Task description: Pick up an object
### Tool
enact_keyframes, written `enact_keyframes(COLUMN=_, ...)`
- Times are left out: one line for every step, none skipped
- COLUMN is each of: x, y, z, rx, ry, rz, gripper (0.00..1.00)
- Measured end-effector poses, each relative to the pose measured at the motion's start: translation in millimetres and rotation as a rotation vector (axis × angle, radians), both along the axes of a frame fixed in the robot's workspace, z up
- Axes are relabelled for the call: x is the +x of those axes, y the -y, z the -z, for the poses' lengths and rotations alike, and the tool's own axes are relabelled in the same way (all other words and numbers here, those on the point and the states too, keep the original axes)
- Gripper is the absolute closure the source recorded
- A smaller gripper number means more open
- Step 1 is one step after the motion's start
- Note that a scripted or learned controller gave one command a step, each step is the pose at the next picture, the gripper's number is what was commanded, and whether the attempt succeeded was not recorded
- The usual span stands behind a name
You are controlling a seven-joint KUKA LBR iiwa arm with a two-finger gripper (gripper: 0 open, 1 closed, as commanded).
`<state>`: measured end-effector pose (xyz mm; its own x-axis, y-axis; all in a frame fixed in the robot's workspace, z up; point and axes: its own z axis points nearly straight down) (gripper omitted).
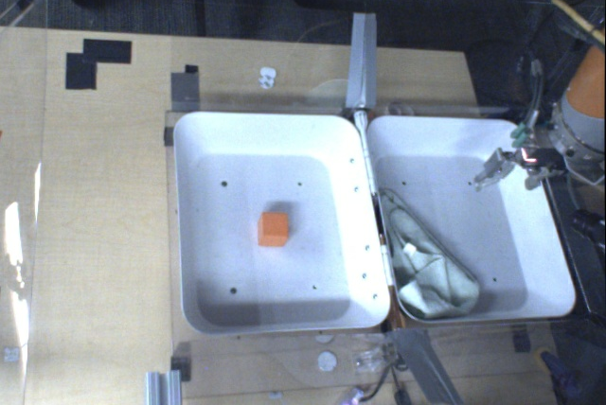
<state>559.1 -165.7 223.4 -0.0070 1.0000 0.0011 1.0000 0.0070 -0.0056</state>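
Hovering over the right bin's [559, 247] far right edge, gripper [494, 168], jaws seemingly parted and empty; crumpled grey cloth [431, 271] nearer and leftward; orange cube [274, 229] in left bin [189, 233].

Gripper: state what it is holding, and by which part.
Nothing. The gripper hangs over the right bin, apart from the grey cloth and the orange block.

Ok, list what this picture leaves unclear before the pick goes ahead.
1. Hand, camera view: too small and blurred to tell how its fingers stand.
2. Arm: cut off by the right edge past the orange band.
3. Grey cloth in the right bin: its folds hide whatever may lie beneath.
4. Orange block in the left bin: top only, underside hidden.
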Motion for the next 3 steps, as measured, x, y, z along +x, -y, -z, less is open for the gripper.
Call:
enact_keyframes(x=57, y=2, z=123, rx=0.0, ry=-0.001, rz=-0.05, gripper=0.0)
enact_keyframes(x=58, y=1, z=115, rx=0.001, ry=-0.002, rz=-0.053, gripper=1.0)
enact_keyframes(x=54, y=-22, z=22, rx=-0.002, ry=0.012, rz=-0.002, gripper=1.0)
